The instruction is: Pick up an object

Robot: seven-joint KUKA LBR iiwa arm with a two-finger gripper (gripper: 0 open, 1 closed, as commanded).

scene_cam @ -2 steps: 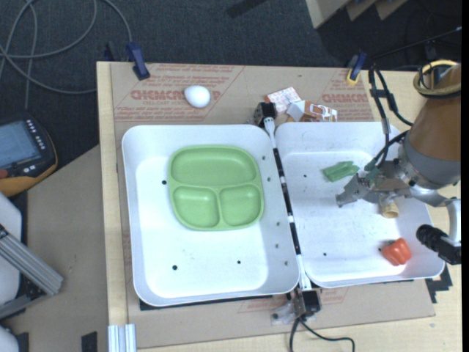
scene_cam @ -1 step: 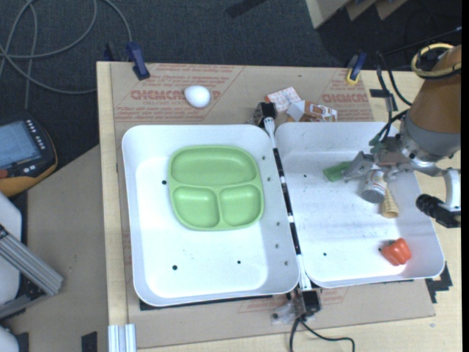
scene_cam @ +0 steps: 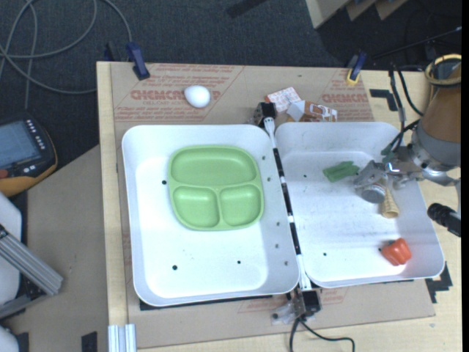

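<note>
Lower right of the frame: orange object [scene_cam: 396, 251], then a tan cone-like piece [scene_cam: 388, 206] touching the gripper [scene_cam: 374, 184] – jaw state I cannot tell. Farther back, green scrap [scene_cam: 341, 171]. Best to centre over one item before closing – avoid straddling two

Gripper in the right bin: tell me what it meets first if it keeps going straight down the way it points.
Likely the bin floor. The gripper points down between the green piece and the tan cone-shaped piece; depth is unclear, so it may brush either.

Grey arm [scene_cam: 432, 149], orange band, seemingly metallic hand [scene_cam: 374, 184].
</note>
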